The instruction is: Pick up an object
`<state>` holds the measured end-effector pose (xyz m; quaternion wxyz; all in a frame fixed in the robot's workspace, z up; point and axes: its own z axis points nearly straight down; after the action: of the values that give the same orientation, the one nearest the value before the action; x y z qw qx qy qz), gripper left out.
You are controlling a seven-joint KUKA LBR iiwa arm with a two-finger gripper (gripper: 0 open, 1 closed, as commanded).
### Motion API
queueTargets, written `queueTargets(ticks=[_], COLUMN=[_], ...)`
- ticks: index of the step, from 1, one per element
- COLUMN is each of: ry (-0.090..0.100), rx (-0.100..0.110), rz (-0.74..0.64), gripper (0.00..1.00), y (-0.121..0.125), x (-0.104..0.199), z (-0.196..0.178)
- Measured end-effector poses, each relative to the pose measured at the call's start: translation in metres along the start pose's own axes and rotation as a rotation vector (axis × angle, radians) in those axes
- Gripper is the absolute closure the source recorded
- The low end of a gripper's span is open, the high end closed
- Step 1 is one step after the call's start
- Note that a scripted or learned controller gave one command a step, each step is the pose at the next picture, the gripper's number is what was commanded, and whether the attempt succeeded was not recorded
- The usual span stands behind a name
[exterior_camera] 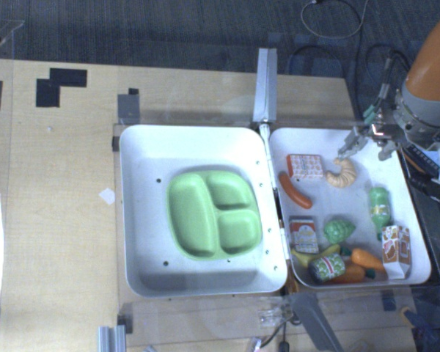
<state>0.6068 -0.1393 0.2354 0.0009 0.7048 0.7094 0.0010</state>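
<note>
On the table (pixel 73 167), the left bin (pixel 136 196) holds a green divided tray (pixel 214 213); the right bin (pixel 418 262) holds toy foods. The jaws (pixel 367 141) hang spread apart, grasping nothing, just above and right of the croissant (pixel 343 173). I judge this the approach step: next, lowering squarely over it and closing.

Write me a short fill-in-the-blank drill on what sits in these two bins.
1. The green divided tray lies in the ____ bin.
2. The croissant lies in the ____ bin.
3. The gripper hovers nearest the ____.
4. The sausage is colored ____.

Missing words: left; right; croissant; red
</note>
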Motion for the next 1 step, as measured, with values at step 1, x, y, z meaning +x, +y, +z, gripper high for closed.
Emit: queueTargets(ticks=[1], ry=[0.000], rx=[0.001], rz=[-0.114], gripper=[0.00], y=[-0.0119], x=[0.0080], z=[0.1035])
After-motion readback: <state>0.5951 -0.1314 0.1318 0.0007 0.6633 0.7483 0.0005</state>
